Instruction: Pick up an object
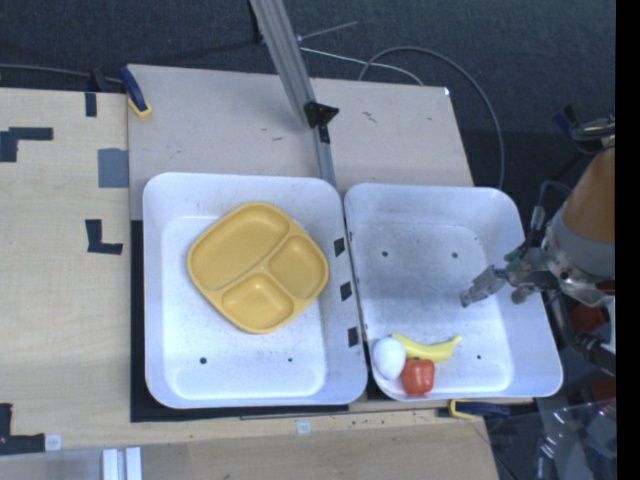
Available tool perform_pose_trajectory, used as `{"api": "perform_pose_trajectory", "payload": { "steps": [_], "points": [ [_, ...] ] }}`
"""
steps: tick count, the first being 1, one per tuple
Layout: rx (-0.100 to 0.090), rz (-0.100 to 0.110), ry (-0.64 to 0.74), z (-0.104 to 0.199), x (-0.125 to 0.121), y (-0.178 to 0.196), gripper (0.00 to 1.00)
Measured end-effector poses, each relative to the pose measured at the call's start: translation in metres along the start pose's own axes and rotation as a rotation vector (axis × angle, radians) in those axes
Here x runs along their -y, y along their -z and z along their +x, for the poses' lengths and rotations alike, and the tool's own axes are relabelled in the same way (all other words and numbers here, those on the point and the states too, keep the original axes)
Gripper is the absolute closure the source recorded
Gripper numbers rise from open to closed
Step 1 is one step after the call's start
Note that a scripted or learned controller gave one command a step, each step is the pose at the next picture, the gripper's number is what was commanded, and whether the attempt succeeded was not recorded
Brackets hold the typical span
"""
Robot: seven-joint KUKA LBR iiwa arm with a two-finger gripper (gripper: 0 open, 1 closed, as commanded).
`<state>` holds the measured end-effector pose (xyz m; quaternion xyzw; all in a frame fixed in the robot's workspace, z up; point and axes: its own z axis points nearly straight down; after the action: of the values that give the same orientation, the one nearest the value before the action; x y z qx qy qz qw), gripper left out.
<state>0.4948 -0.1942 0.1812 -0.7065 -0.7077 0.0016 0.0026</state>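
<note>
Bench (pixel 250 118) of pale board, seen from above at a slant, bearing two shallow white bins side by side across the middle of the frame. Left bin (pixel 170 268): holds a yellow tray (pixel 258 266) with three compartments, lying flat and turned at an angle, in the bin's upper middle part. Right bin (pixel 430 218): its floor is scuffed grey toward the centre; three small things sit bunched at its lower left corner. There a banana (pixel 430 347) lies lengthwise along the lower wall, a white ball (pixel 388 356) rests just left of it against the corner, and a red fruit (pixel 419 376) sits below the banana, touching or nearly touching both. A metal rail (pixel 285 48) runs down from the top centre of the frame to the seam between the bins. Arm (pixel 590 218), grey with an orange band, enters from the right edge at mid height. Gripper (pixel 478 292) reaches leftward over the right side of the right bin, well apart from the three things; whether its fingers are parted or closed cannot be told, and nothing is seen held.
</note>
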Motion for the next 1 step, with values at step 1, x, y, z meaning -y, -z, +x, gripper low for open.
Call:
{"api": "perform_pose_trajectory", "payload": {
  "steps": [1],
  "points": [
    [-0.001, 0.002, 0.000, 0.0030, -0.0066, -0.0603, 0.00]
  ]
}}
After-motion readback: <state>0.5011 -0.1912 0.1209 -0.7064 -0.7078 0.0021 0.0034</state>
